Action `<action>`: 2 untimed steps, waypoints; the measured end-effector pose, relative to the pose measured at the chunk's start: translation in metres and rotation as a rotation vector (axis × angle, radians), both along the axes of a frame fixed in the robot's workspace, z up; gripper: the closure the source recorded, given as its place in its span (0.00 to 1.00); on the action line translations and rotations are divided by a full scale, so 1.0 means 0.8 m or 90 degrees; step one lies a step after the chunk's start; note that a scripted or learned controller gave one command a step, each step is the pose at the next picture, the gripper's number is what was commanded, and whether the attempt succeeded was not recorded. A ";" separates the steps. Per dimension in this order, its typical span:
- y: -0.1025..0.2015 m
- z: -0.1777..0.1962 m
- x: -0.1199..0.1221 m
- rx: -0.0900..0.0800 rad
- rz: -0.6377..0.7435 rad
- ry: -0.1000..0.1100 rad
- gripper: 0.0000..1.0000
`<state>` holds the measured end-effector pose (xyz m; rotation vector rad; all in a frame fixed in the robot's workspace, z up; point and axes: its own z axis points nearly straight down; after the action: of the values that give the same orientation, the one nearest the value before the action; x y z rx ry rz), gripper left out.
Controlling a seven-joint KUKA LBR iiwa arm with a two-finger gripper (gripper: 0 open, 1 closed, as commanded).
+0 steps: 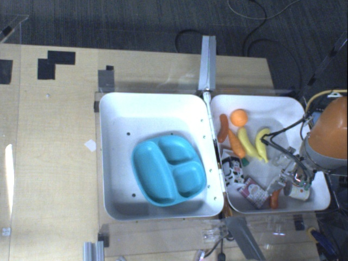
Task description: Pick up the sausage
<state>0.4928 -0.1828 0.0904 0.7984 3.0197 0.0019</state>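
The sausage is a reddish-brown stick lying lengthwise against the left wall of the right bin, near its far end. My gripper hangs low over the near right part of that bin, well to the right of the sausage and closer to the camera. It sits among clutter, just above a small red piece. The arm's orange band shows at the right edge.
Beside the sausage lie an orange ball, a carrot and two bananas. A black-and-white item and a packet sit at the near side. The left bin holds a blue divided plate.
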 end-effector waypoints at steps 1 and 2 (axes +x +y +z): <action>0.079 0.000 0.000 0.000 0.010 0.000 0.00; 0.033 0.000 -0.001 0.000 0.013 0.001 0.00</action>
<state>0.4921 -0.1568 0.0903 0.7677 3.0291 0.0028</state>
